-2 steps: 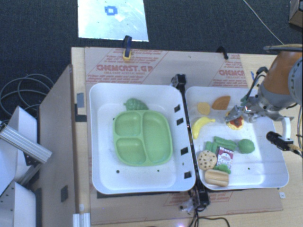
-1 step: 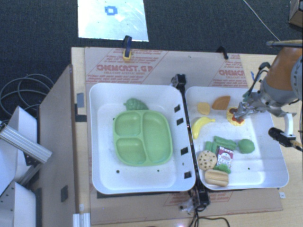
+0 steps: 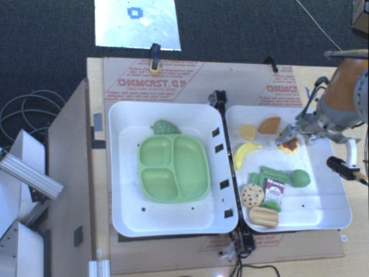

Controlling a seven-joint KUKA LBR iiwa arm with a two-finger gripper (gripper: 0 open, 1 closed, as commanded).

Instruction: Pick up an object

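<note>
Hovering claw [image 3: 286, 136] over red toy [image 3: 290, 145], near right bin's [image 3: 331, 215] far edge

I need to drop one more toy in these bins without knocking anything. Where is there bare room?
Left bin: bare floor along the front wall, below the green tray. Right bin: open floor front right, past the green ball. Crowded between banana, cookie and the gripper.

The desk [image 3: 190, 77] is seen from one fixed camera set above, looking down at a slant; both bins [image 3: 173, 111] are framed fairly closely.
</note>
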